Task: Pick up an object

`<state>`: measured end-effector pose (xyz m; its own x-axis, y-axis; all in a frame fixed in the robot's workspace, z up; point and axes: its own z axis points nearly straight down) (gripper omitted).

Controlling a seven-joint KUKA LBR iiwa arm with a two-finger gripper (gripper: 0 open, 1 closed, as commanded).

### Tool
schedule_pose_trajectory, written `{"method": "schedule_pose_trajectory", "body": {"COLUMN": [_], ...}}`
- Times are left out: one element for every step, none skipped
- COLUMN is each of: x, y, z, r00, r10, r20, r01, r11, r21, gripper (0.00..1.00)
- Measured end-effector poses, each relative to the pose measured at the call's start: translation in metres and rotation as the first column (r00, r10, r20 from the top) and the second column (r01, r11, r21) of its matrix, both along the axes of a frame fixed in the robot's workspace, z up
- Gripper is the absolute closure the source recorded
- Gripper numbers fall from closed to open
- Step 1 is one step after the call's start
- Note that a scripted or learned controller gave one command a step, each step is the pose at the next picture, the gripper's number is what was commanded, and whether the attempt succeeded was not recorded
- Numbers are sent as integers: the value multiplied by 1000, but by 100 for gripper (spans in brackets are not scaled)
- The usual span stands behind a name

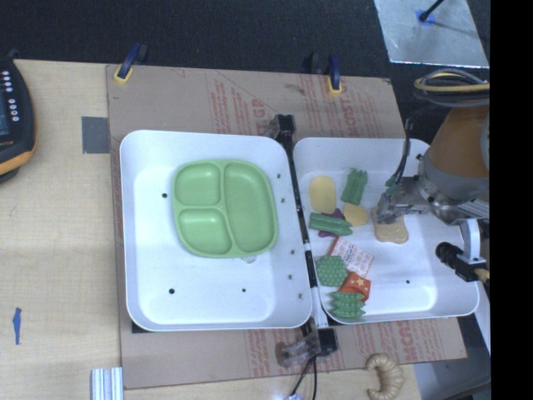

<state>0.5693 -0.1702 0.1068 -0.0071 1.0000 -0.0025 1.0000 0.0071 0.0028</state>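
Note:
The right bin [416,294] holds several toy foods. Among them are a yellow piece [323,192], a green ridged piece [355,185], a small yellow piece [356,215], a dark green pod [328,222], a white and red packet [355,257], a green round piece [331,269], a red-orange piece [356,286] and a green piece [346,305]. A tan flat piece [392,232] lies toward the bin's right half. My gripper [389,207] reaches in from the right and hangs low just above the tan piece's upper edge. I see nothing held in it.
The left bin [150,290] bears a green divided plate [225,207]. A black part [458,261] juts over the right bin's right rim. Clamps [333,73] hold the cardboard's far edge. A tan curled object [385,375] lies outside the bins at the front.

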Motion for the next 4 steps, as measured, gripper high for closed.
{"method": "schedule_pose_trajectory", "body": {"x": [0,0,0,0], "y": [0,-1,-1,-2], "z": [-1,10,10,20], "r00": [1000,1000,1000,1000], "r10": [1,2,3,3], "r20": [-1,-1,-2,0], "r01": [-1,-2,-3,-3], "r11": [1000,1000,1000,1000], "r21": [0,-2,-2,-4], "gripper": [0,100,0,100]}}
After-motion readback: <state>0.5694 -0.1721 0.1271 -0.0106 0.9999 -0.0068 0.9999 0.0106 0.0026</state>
